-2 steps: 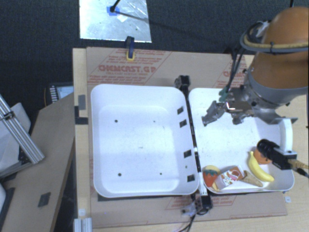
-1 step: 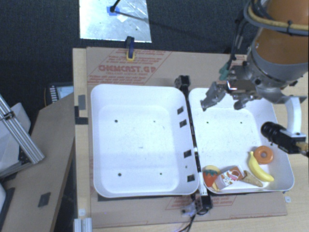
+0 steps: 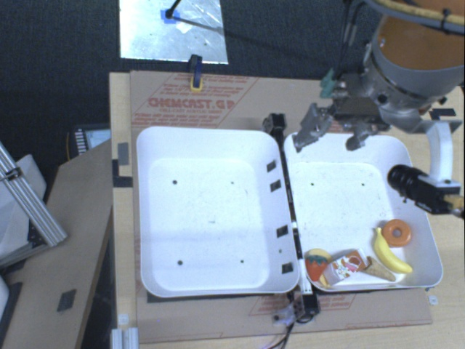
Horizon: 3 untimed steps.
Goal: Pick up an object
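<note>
Gripper (image 3: 333,131) spread open, empty, over right bin's (image 3: 418,167) far edge. Banana (image 3: 389,253), orange donut (image 3: 397,232), tomato (image 3: 317,264), small carton (image 3: 344,267) clustered in its near corner. Left bin (image 3: 156,195) alongside.

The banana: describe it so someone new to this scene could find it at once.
Start at the right-hand white bin and go to its near right corner, where a few small items are clustered. The banana is the curved yellow piece lying just below a round orange ring-shaped toy. It alone is long, curved and plain yellow; its neighbours are orange, red or tan.
</note>
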### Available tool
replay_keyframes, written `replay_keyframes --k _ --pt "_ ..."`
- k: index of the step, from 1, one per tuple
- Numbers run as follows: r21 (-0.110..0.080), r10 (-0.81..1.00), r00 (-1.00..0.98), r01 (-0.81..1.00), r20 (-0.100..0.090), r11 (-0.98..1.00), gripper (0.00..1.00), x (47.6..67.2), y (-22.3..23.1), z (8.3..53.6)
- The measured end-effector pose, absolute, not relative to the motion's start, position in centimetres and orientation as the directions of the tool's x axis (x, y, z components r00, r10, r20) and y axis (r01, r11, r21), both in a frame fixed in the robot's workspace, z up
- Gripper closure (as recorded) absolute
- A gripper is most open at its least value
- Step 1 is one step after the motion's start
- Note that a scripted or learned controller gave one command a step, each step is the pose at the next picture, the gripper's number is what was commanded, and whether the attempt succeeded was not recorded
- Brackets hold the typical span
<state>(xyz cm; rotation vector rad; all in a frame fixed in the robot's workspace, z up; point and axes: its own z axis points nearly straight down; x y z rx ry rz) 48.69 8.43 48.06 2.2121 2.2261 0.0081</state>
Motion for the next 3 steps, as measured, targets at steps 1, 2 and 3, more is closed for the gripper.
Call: replay_keyframes --k 1,2,3 --pt "0.008 1.0 -0.011 1.0 0.004 0.011 0.0 48.6 14.6 53.8" --pt "0.003 1.0 -0.007 1.0 0.003 0.007 0.0 48.6 18.8 53.5" --pt "0.002 1.0 -0.009 1.0 0.002 0.009 0.0 48.6 23.7 53.5"
